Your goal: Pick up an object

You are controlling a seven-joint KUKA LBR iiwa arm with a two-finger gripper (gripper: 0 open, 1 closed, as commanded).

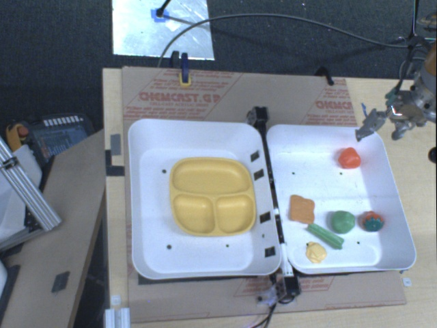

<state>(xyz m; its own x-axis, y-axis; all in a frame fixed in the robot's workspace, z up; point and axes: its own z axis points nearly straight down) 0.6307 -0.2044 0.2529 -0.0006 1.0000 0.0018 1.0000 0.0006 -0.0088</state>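
Lying under a pale wooden counter (382, 94), dark speckled carpet (54, 46), with a shiny metal sheet (162, 19) sitting on it at the top and black cables (287, 20) trailing across. Standing at the left, a second tan table (61, 203) carrying an aluminium rail (27, 193). Covering the counter, printed cardboard (181, 96).

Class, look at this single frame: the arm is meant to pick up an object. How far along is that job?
Done: nothing visibly picked; the orange ball, orange slab, green ball, green stick, yellow piece and red-teal ball all lie in the right bin. In hand: the gripper hovers open at the bin's far right corner, nearest the orange ball. Left: descend, grasp, lift.
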